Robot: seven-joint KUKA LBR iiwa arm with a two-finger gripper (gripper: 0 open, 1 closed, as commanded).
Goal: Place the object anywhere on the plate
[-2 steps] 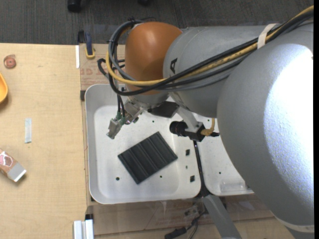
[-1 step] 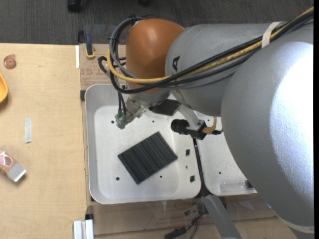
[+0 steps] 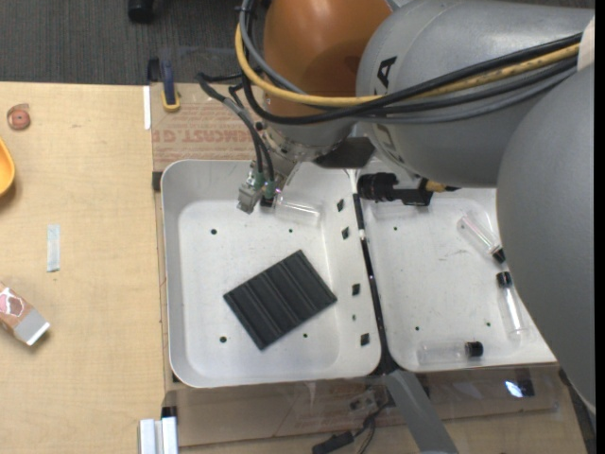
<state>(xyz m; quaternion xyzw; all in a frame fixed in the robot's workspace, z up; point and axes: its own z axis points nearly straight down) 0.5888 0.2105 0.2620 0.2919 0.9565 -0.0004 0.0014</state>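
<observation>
Item: clear plastic tube (image 3: 295,210), left bin (image 3: 189,348), far edge, beside dark ribbed plate (image 3: 280,299). Judged light, stiff, slippery; best pinched mid-length, across axis. Gripper (image 3: 257,197) just beside tube; finger state cannot be told.

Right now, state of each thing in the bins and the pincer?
Dark ribbed plate: flat in the left bin, turned at an angle, nothing on it.
Clear tubes: lying flat in the right bin, along its right and lower edges.
Pincer: over the left bin's top edge, apart from the plate; grip unclear.
</observation>
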